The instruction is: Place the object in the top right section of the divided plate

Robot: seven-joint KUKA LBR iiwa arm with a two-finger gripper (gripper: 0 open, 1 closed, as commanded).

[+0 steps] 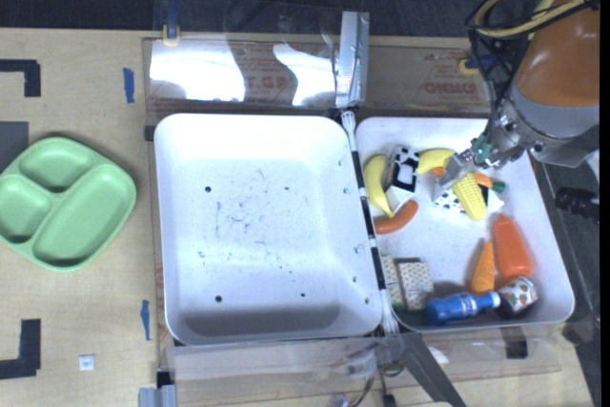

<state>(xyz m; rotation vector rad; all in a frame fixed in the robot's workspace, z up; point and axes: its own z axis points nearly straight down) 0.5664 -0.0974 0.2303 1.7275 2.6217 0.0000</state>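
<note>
Presently the gripper (469, 162) sits low over the right bin (558, 286), at about one o'clock within that bin, just above a cluster of toy food. Whether it is spread or closed cannot be told; the wrist hides it.

No object is seen held. Candidates beneath it: a corn cob (469, 195) touching a black-and-white piece (404, 169), with a banana (377, 183) and a sausage (396, 217) toward nine o'clock. An orange bottle (512, 246), a carrot (483, 267) and a blue bottle (460, 305) lie toward six o'clock.

The divided plate (62, 202) rests on the bench well apart, at nine o'clock of the left bin (257, 224); its sections hold nothing.

Judgement: the step in hand is the pick. It is best done by descending on one item clear of neighbours, centred across its narrow axis, then lifting straight before any travel left.
</note>
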